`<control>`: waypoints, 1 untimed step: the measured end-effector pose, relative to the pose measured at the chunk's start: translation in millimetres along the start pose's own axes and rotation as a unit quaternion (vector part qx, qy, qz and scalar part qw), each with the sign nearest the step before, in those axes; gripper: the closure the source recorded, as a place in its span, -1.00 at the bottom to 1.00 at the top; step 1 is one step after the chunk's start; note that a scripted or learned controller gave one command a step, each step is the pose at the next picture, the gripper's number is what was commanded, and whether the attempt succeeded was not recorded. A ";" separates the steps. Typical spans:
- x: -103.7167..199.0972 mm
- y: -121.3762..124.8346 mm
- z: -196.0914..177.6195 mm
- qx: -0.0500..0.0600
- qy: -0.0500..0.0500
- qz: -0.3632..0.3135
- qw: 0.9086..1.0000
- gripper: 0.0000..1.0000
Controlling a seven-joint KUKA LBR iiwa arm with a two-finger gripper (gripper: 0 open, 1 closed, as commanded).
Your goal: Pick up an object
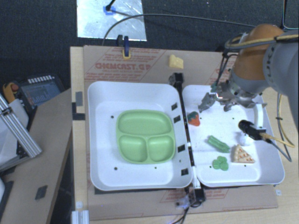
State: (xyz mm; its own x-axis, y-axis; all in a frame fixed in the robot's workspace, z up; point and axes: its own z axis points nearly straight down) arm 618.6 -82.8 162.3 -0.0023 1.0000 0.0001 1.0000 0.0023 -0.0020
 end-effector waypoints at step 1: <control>-9.9 8.6 50.3 -0.010 -0.003 0.002 1.000 -1.00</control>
State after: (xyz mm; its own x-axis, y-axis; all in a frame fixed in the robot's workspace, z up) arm 627.1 -92.7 112.0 0.0020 1.0000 -0.0050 0.9998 -0.0020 0.0184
